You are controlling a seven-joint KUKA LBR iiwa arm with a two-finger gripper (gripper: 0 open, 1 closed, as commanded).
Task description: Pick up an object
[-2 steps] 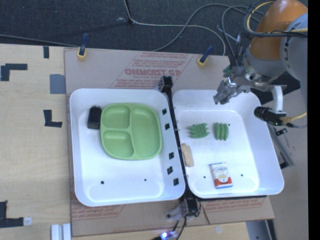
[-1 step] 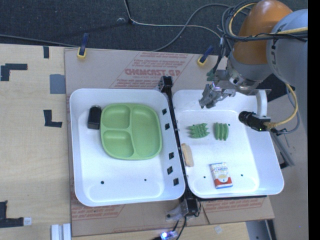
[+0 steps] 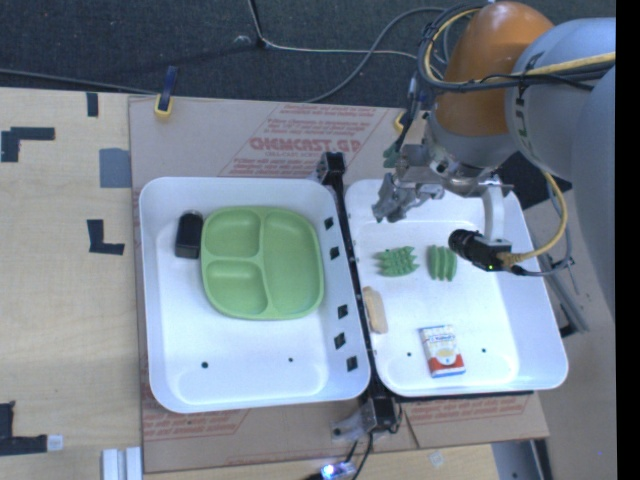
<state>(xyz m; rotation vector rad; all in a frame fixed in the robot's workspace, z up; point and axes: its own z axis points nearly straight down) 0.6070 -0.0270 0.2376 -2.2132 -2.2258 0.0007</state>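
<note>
Desk (image 3: 60,298) of pale wood fills the frame's left and lower part, with a brown cardboard sheet (image 3: 290,138) lying under two white bins. Next in size, the grey arm (image 3: 570,78) with its orange band enters from the upper right and bends down over the right bin (image 3: 520,363). The left bin (image 3: 170,368), in the middle of the frame, holds a green divided plate (image 3: 263,263) with a small black block (image 3: 188,235) just beside its left edge. The end effector (image 3: 392,206) hangs above the right bin's upper left corner, with nothing visible between its parts; whether they are apart or together cannot be told. In the right bin lie a red-and-white carton (image 3: 441,351) near the lower edge, two green ridged pieces (image 3: 397,261) (image 3: 442,263) side by side at centre, and a slim tan piece (image 3: 375,310) against the left wall.
</note>
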